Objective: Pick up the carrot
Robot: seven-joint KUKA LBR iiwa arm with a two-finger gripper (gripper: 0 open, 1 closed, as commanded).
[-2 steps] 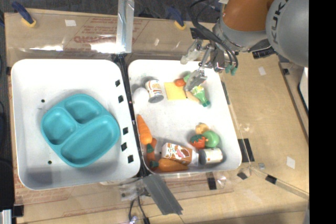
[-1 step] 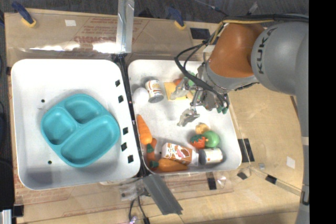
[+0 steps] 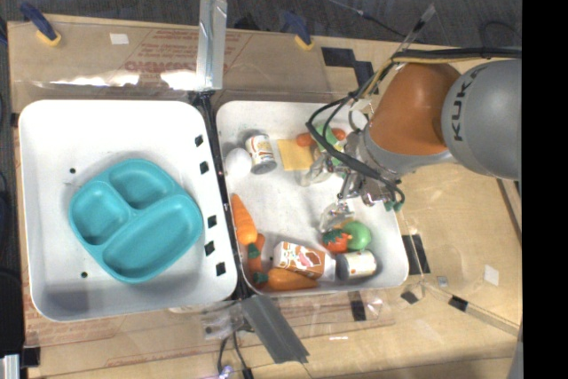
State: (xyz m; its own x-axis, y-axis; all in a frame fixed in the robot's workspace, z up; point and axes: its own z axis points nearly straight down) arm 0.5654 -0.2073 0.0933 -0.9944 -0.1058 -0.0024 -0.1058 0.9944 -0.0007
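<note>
Carrot lies in the right bin, against its left wall, pointed end up, just above a cluster of orange items at the bin's lower left corner. Gripper hangs over the right bin's right half, above a green toy, well apart from carrot. Whether it is clamped or spread: cannot tell. Teal divided plate sits in the left bin.

The counter carried two white bins side by side: left bin, right bin.
</note>
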